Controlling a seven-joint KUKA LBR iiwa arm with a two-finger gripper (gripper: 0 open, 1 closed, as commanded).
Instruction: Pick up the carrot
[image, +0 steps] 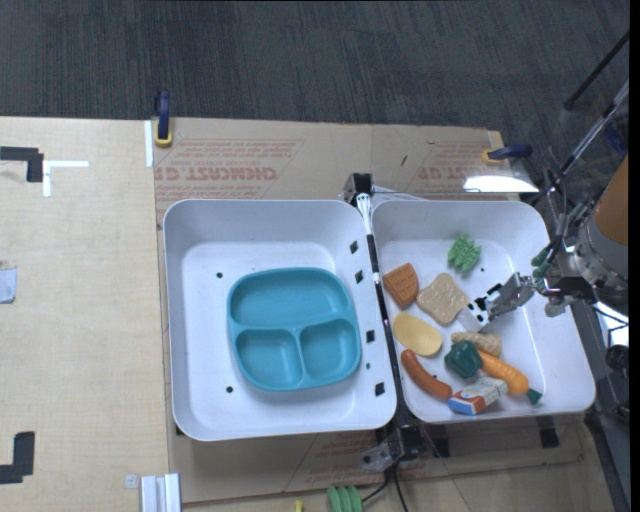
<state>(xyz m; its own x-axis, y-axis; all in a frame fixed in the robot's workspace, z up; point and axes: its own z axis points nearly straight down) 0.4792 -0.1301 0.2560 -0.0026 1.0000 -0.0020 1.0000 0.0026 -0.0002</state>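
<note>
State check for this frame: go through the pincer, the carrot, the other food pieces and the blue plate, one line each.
Pincer: low over the right bin, holding nothing I can see.
Carrot: lying flat in the right bin, ungrasped.
Sausage: lying flat, near the front wall.
Toast: flat, beside the pincer.
Broccoli: lying apart, at the back.
Blue plate: flat in the left bin.

carrot (503, 369) in right bin (560, 395), end effector (497, 303) above

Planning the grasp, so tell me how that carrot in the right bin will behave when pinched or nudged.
The carrot looks like a stiff plastic toy, so it probably won't bend. Its tapered, rounded shape may roll or slip out of a pinch. It lies against the green toy and the small carton, so a nudge likely shifts those too.
</note>
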